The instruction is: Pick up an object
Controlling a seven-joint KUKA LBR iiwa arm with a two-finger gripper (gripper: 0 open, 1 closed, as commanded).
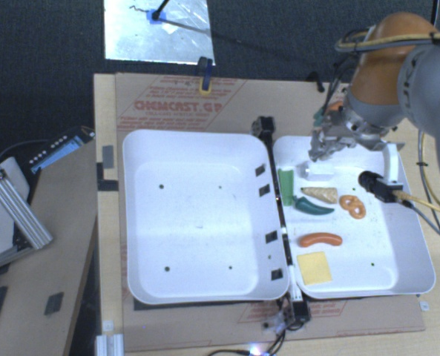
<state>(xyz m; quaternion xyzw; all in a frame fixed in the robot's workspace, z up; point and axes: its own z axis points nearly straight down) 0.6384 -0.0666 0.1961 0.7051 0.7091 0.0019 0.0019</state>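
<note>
Right bin (409, 273) holding sausage (321, 239), pretzel (352, 205), left bin (197, 221) beside it

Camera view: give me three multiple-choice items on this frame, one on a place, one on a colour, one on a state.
1. Which bin holds the objects?
A. left bin
B. right bin
C. both

2. What colour is the flat square near that bin's front edge?
A. yellow
B. blue
C. red

3. Where is the gripper?
A. over the left bin
B. off the bench
C. above the white block at the back of the right bin

Key: 1 B, the sausage, pretzel and the rest lie in the right bin. 2 A, the square is yellow. 3 C, the gripper hangs over the white block.
</note>
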